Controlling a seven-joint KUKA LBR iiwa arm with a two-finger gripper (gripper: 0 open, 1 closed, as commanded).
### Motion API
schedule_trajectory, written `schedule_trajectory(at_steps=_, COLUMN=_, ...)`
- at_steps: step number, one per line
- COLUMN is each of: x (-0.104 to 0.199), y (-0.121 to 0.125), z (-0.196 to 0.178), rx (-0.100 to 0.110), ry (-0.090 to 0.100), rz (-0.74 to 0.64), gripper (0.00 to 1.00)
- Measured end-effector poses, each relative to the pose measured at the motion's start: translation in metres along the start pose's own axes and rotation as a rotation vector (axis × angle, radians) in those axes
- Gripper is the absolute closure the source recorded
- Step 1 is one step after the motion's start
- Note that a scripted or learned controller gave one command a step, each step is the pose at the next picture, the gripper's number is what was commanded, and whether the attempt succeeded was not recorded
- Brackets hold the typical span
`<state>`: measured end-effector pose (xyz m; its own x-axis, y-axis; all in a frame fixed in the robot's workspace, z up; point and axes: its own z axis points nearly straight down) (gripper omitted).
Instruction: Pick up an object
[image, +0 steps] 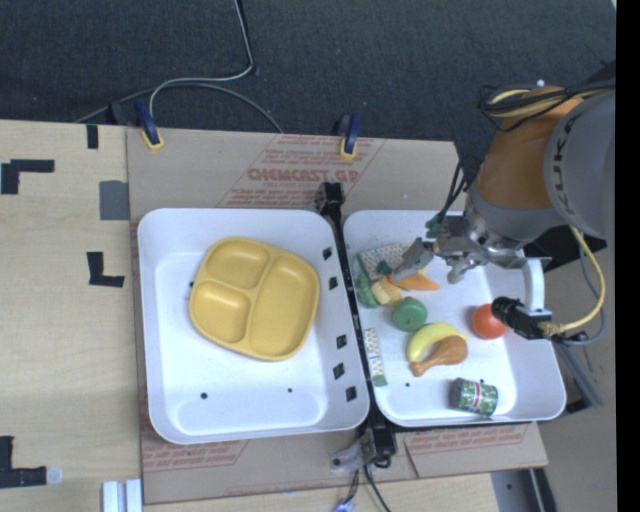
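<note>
My gripper (436, 266) hangs over the upper left part of the right bin (535, 375). It is open, its two grey fingers spread apart and nothing between them. Just below the fingers lies an orange carrot (417, 284), with a small yellow-green piece (382, 291) to its left. Further down sit a green round vegetable (408, 316), a yellow banana (428, 340) and a brown drumstick (447, 353). A red tomato (487, 320) rests near the bin's right side. A green-labelled can (472, 396) lies on its side at the front.
The left bin (170, 390) holds a yellow divided plate (255, 298). A black divider with clips (345, 300) runs between the bins. The arm's grey and orange body (540, 150) looms over the right bin's far corner, with a cable (590, 300) looping down its right side.
</note>
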<state>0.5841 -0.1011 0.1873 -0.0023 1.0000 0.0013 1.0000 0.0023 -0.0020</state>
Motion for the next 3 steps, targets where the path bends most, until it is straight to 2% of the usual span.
schedule_trajectory(at_steps=1, x=-0.001, y=-0.041, z=0.101, rx=-0.003, ry=-0.001, rz=0.001, gripper=0.0)
schedule_trajectory(at_steps=2, x=0.001, y=0.022, z=0.101, rx=-0.005, ry=-0.002, rz=0.0, gripper=0.0)
schedule_trajectory(at_steps=3, x=-0.006, y=-0.018, z=0.101, rx=-0.006, ry=-0.003, rz=0.001, gripper=0.0)
